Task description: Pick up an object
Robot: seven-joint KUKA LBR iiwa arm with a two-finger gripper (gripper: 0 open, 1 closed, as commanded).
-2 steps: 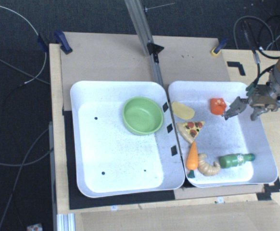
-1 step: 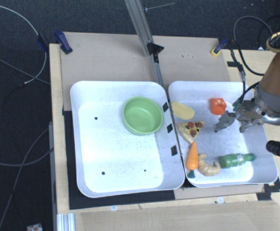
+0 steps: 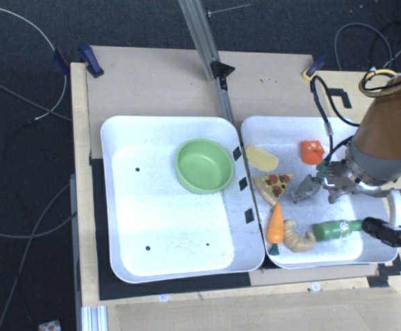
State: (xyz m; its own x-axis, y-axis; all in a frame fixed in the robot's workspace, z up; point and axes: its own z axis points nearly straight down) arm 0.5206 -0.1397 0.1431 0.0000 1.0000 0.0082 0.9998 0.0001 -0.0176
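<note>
My claw (image 3: 309,188) hangs low over the right bin (image 3: 338,255), fingers spread apart and gripping nothing; the pizza slice (image 3: 272,185) lies just beside it toward the left bin (image 3: 128,185), its long axis pointing down toward the carrot (image 3: 275,224), while the green bottle (image 3: 337,229) lies crosswise nearer the bench's front edge
</note>
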